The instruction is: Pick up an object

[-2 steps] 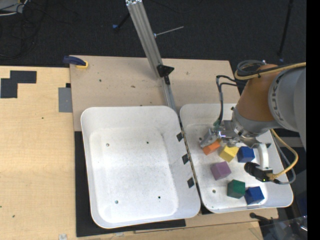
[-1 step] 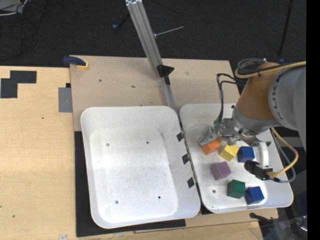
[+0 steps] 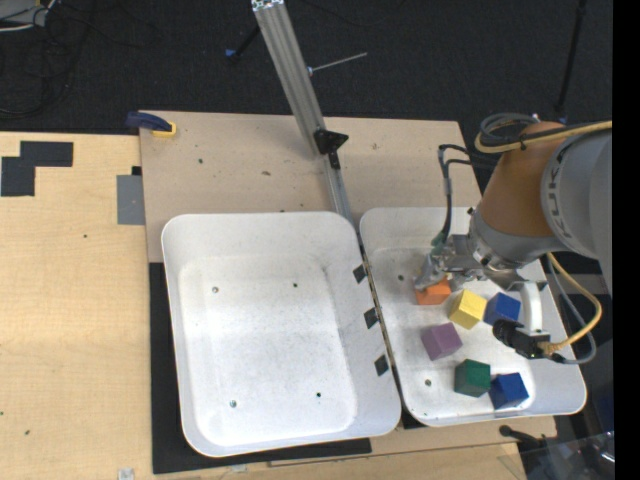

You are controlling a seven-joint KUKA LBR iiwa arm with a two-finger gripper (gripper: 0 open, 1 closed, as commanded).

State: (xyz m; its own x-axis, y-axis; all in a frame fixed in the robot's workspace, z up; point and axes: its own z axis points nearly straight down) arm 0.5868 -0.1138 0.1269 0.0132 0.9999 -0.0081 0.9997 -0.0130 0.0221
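Observation:
Several small blocks lie in the right bin (image 3: 400,243): an orange block (image 3: 432,292), a yellow one (image 3: 467,309), a purple one (image 3: 441,341), a green one (image 3: 473,378), and two blue ones (image 3: 505,308) (image 3: 509,389). My gripper (image 3: 441,269) hangs low over the bin, right above the orange block and just left of the yellow one. The orange block sits directly under the fingertips, partly hidden by them. The arm's grey and orange wrist covers the bin's back right part.
The left bin (image 3: 265,328) lies beside the right one, with black clips (image 3: 367,298) along the shared edge. A slanted aluminium post (image 3: 295,78) rises behind the bins. Cables (image 3: 560,343) hang off the wrist along the right bin's right rim.

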